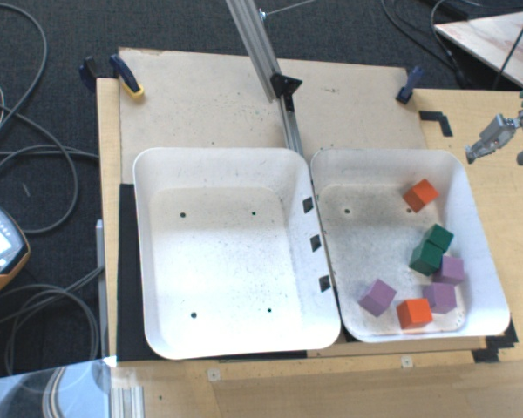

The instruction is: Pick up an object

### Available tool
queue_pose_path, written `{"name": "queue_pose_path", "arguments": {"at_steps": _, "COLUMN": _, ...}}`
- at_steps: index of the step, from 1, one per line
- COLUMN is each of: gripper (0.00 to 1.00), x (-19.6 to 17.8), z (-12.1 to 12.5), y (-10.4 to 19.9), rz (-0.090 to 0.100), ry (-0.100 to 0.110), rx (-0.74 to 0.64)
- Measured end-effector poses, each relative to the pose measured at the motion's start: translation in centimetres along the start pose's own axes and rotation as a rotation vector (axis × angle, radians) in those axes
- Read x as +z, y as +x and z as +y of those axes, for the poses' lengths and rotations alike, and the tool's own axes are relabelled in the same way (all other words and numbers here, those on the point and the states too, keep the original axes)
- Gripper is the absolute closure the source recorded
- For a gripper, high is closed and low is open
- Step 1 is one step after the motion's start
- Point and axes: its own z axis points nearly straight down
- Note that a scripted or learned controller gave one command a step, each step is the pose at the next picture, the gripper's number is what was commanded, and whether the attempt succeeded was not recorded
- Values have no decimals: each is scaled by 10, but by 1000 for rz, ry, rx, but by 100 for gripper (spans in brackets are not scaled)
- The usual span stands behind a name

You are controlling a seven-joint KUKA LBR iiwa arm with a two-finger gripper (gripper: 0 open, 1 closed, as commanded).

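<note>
At the right edge, beyond the right bin [475, 233], my gripper [492, 138] hangs over bare bench [497, 111]; I cannot tell its opening, and nothing sits in it. I judge this the approach: next I must swing left and descend over the orange cube [420, 194], lying apart from the others. Cables cross dark floor [44, 103].

All I get of my gripper [497, 138] is a small pale-grey metal piece with angular, jointed finger parts and darker seams, just past the right bin's [471, 190] far corner rim.
</note>
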Motion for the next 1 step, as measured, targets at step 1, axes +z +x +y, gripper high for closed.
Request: {"name": "queue_pose_path", "arguments": {"at_steps": 1, "gripper": 0, "x": -130, "z": -37, "y": 26, "rz": 1, "ry": -2, "rx": -4}}
